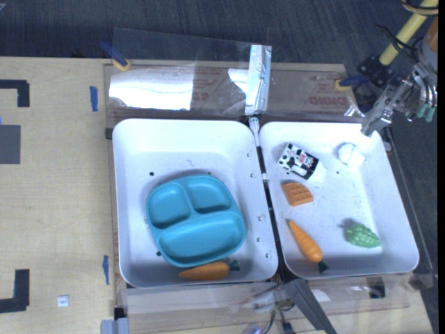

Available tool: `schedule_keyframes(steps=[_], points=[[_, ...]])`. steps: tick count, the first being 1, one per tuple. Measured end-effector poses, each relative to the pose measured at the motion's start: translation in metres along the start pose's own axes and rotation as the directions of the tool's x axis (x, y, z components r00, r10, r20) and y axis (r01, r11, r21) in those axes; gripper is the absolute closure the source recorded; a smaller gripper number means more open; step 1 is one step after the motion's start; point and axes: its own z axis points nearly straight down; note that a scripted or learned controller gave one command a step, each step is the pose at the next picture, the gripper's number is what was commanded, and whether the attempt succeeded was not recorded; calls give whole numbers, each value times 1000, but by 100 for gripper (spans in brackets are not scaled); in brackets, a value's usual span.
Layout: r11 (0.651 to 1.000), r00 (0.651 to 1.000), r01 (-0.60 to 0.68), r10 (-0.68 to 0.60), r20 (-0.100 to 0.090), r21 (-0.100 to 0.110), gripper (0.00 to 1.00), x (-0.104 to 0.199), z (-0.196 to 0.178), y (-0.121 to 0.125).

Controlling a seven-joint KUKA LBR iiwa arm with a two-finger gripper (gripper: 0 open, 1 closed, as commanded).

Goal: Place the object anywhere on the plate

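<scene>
Hanging over the far right corner of the right bin [400, 256], the pincer [379, 120] is too small and blurred to tell how it is set or whether it grips anything. Nearest it lie a white piece [350, 153] and a black-and-white block [299, 161], then a waffle [298, 193], carrot [306, 241] and green item [362, 236], any possibly the object. Well apart, the blue plate [197, 219] sits bare in the left bin [132, 186] to receive it, a second carrot [205, 271] touching its near edge.

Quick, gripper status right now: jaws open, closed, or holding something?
Gripper: cannot be told; it sits at the top right corner of the right bin, near a white object, with nothing seen held.
</scene>
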Motion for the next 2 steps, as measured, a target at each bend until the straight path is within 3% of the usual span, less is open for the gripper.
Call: schedule_keyframes(steps=[1,2], points=[[990,990,138,-138,12,1,100,-38,-77,-36],[967,967,254,-254,-4,-1,100,-16,36,33]])
